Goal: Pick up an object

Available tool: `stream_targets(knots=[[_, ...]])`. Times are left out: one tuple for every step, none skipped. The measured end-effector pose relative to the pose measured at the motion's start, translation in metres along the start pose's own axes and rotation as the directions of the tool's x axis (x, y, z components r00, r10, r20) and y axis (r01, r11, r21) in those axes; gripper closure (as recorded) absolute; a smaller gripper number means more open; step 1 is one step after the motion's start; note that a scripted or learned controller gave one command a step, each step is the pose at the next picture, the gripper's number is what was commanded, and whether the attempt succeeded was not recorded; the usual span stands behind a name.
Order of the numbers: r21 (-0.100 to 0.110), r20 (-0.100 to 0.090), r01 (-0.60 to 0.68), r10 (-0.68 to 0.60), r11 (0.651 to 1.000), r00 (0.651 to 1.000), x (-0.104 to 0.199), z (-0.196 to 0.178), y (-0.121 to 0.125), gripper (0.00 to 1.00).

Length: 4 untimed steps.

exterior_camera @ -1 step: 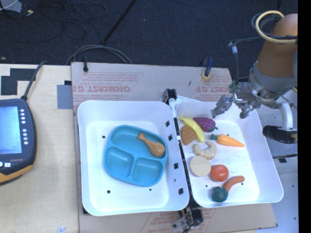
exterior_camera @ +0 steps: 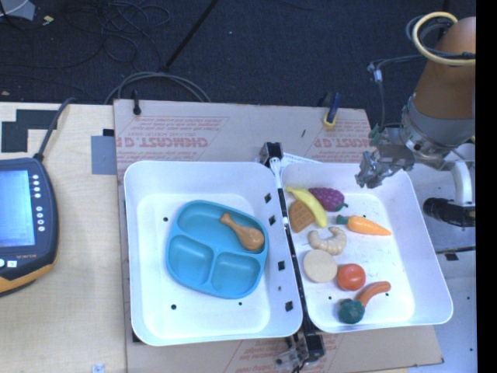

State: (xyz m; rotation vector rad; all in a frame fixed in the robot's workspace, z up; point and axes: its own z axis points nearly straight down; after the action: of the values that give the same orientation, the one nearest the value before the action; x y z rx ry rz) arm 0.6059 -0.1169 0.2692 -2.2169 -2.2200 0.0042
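The tool [exterior_camera: 376, 169] hangs over the far right corner of the right bin [exterior_camera: 425, 247], above its rim; I cannot tell how it is set, and nothing shows in its grip. The toy food lies below and to its left on the bin floor: a banana [exterior_camera: 307, 205] touching purple grapes [exterior_camera: 328, 199], a carrot [exterior_camera: 366, 225] nearest the tool, a croissant [exterior_camera: 300, 216], a pale pretzel shape [exterior_camera: 329, 241], a round cookie [exterior_camera: 319, 266], a tomato [exterior_camera: 351, 277], a sausage [exterior_camera: 373, 292] and a green lump [exterior_camera: 351, 311]. The left bin [exterior_camera: 147, 247] holds a blue tray [exterior_camera: 194, 263] with a drumstick [exterior_camera: 243, 231] in its upper compartment. Both bins sit on cardboard [exterior_camera: 233, 134] on the desk. A pendant [exterior_camera: 23, 220] lies at the left; cables [exterior_camera: 116, 29] trail over dark carpet behind.
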Motion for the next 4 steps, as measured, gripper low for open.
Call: stream_targets(knots=[[-0.021, 0.003, 0.002, -0.002, 1.000, 1.000, 0.035, -0.257, -0.039, 1.00], [0.010, -0.001, -0.006, 0.006, 1.000, 1.000, 0.007, -0.138, -0.092, 1.00], [0.010, -0.002, 0.003, -0.003, 1.000, 1.000, 0.091, -0.018, -0.133, 1.00], [0.008, 0.000, -0.003, 0.003, 1.000, 1.000, 0.081, 0.089, -0.123, 1.00]])
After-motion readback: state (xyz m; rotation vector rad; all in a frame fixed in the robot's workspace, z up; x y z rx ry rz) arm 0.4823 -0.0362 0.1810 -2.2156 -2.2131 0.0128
